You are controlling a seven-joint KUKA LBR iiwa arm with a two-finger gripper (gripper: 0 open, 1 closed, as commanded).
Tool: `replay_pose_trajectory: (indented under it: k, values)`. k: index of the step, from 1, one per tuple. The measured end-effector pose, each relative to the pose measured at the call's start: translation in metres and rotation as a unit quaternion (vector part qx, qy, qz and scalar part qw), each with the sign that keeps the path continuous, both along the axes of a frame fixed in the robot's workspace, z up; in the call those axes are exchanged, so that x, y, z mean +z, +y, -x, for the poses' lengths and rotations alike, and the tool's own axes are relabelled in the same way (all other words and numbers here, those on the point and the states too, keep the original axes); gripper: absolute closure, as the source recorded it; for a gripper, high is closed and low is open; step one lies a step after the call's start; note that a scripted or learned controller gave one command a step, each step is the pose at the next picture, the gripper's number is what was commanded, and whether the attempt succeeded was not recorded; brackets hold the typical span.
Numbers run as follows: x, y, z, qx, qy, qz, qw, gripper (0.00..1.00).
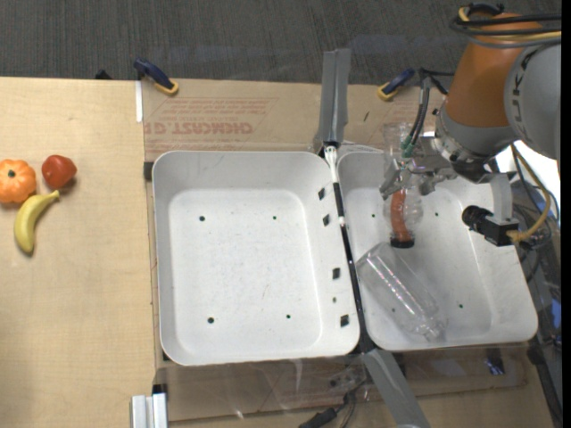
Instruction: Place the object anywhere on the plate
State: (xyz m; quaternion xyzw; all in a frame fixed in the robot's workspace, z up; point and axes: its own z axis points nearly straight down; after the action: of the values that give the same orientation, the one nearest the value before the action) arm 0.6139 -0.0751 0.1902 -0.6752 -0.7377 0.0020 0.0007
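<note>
My gripper (401,193) hangs over the back left part of the right bin (500,301). A slim red-orange object (401,219) with a dark lower end points down from between its fingers. The fingers are shut on the upper end of that object. The object's lower tip is close to the bin floor, just behind a clear plastic bottle (401,294) that lies on its side in the same bin. The grey arm with its orange band (486,69) comes in from the upper right.
The left bin (241,257) stands beside the right one, with a raised divider (343,239) between them. On the bench at far left lie an orange (15,182), a red fruit (59,171) and a banana (29,220). Cables and a black fitting (489,224) hang at the arm's right.
</note>
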Motion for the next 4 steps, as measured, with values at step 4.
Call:
replay_pose_trajectory:
  k: [4]
  values:
    - [-0.003, 0.299, 0.138, 0.011, 0.002, 0.0013, 0.9999, 1.00]
